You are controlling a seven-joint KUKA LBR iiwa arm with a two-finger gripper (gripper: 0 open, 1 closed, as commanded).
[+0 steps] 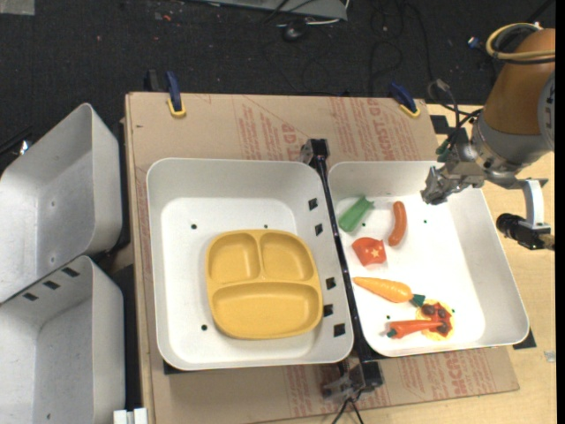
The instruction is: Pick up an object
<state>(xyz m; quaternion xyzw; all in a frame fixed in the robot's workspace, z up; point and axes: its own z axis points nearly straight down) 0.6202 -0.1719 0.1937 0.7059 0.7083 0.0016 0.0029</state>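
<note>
The right bin (494, 263) holds several toy foods: a green piece (355, 213), a red sausage (398, 223), a red strawberry-like piece (370, 251), an orange carrot (385, 289) and a smaller red-orange piece (422, 324) near the front. My gripper (434, 190) hangs over the bin's far right part, to the right of the sausage and above it. Nothing shows between its fingers.
The left bin (177, 237) bears a yellow divided tray (262, 283). A black divider (332, 237) runs between the two bins. Two spare white bins (53, 237) sit off the bench at the left. Cables trail behind the bench.
</note>
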